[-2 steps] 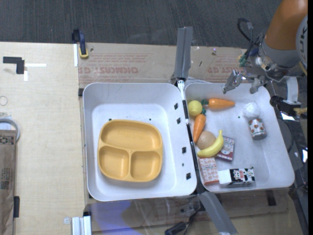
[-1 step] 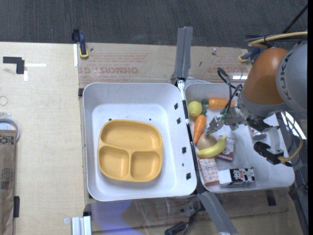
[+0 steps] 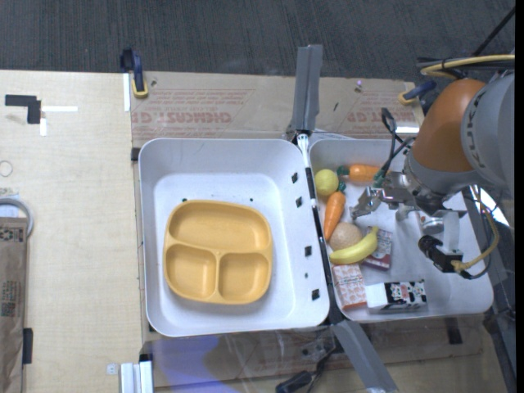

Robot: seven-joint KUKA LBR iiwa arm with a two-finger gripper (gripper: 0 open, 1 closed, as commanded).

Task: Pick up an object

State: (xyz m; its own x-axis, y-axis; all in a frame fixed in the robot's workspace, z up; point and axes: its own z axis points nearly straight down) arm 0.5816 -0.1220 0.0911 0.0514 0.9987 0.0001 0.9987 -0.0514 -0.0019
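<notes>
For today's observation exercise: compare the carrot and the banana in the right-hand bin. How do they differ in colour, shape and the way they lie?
The carrot is orange; the banana is yellow. The carrot is straight and tapers toward its lower end; the banana is curved. The carrot lies nearly up and down in the camera view, along the bin's left wall; the banana lies more crosswise, below it. Both are in the right bin, close together.

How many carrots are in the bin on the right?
2. One carrot lies lengthwise along the right bin's left wall, above the banana. The other lies crosswise near the far wall. The arm may hide more.
</notes>
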